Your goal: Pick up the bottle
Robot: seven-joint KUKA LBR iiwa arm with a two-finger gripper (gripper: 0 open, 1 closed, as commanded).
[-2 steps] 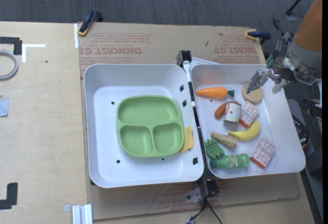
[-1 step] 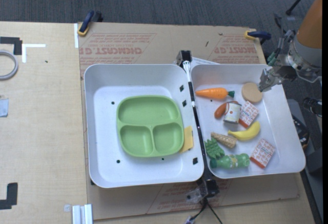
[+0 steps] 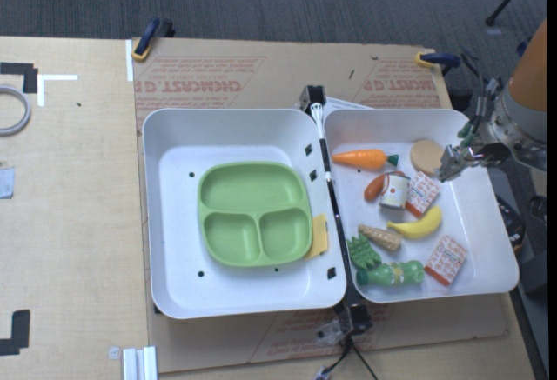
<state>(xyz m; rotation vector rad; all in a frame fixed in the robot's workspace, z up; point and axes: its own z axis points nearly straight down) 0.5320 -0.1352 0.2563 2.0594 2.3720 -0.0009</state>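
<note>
The bottle (image 3: 390,274) is green and lies on its side near the front wall of the right bin (image 3: 487,196), its length running left to right. My gripper (image 3: 451,164) hangs over the right bin's back right part, beside a round tan disc (image 3: 426,155). It is well behind the bottle and to its right, apart from it. Nothing shows in the gripper.
The right bin also holds a carrot (image 3: 359,159), a small can (image 3: 394,191), a banana (image 3: 416,224), two red-and-white cartons (image 3: 424,192) (image 3: 446,259), a tan stick (image 3: 379,236) and a green leafy toy (image 3: 364,250). A green divided plate (image 3: 255,213) sits in the left bin (image 3: 165,196).
</note>
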